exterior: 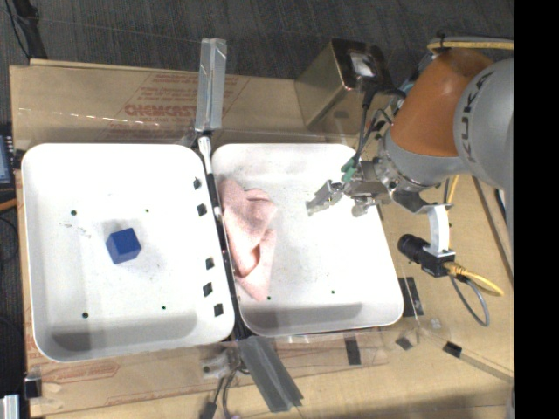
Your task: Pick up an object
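Observation:
A crumpled pink cloth (248,234) lies along the left side of the right bin (349,308). A small blue cube (123,244) sits in the left bin (52,330), left of its middle. My gripper (336,197) hangs over the upper right part of the right bin, to the right of the cloth and apart from it. Its fingers stand spread, and nothing sits between them.
A metal divider post (210,85) rises at the back between the two bins. A brown cardboard sheet (105,103) lies behind the bins. A tan box (336,81) stands behind the right bin. Bare white floor (332,260) of the right bin stretches below the gripper.

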